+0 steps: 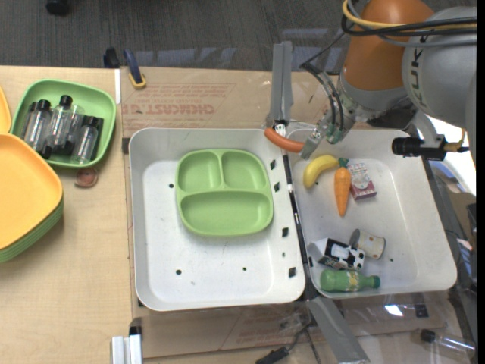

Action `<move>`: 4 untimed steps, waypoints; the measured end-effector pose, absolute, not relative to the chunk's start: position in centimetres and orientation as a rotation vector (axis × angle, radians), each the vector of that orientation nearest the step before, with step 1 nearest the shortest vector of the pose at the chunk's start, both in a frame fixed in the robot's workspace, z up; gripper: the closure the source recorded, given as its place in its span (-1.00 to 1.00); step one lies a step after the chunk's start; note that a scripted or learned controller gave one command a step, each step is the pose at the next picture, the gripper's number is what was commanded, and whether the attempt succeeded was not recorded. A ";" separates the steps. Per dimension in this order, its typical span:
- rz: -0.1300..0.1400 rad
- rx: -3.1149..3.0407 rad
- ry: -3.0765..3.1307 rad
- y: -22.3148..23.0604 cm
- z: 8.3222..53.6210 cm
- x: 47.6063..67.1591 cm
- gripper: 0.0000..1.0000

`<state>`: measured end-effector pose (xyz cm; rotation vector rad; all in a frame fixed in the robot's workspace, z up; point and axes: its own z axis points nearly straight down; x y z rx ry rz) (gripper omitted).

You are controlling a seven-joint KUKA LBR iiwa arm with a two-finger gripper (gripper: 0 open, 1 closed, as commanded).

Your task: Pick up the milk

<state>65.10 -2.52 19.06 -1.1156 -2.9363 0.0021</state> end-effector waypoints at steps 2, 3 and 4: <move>0.002 -1.323 -2.850 -4.0 19.1 64.6 1.00; 0.000 -1.198 -2.907 0.6 19.2 65.5 1.00; 0.000 -1.198 -2.910 0.6 20.1 65.5 1.00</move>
